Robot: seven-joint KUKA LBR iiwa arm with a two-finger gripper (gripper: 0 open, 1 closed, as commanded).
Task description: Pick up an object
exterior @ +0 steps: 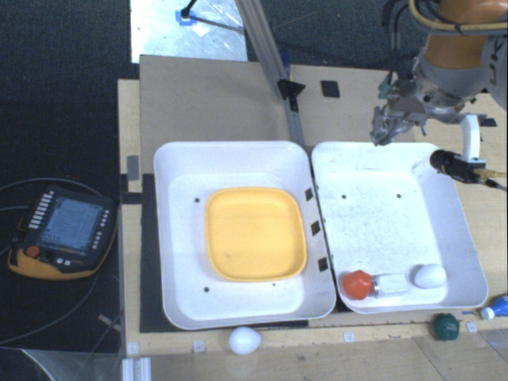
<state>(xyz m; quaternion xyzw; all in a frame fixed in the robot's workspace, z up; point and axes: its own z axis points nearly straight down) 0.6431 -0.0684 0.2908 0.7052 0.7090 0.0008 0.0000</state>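
The grey arm's gripper (384, 131) hangs over the far edge of the right white bin (452, 213), and I cannot tell its state. A small red ball (357, 284) and a white egg-shaped thing (429, 276) lie near that bin's front edge. A square yellow plate (255, 233) sits in the left white bin (178, 213).

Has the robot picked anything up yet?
Not yet. The gripper is up by the far edge of the right white bin, away from the orange ball and white egg-shaped object at its near edge. Reaching, grabbing and lifting are all left.
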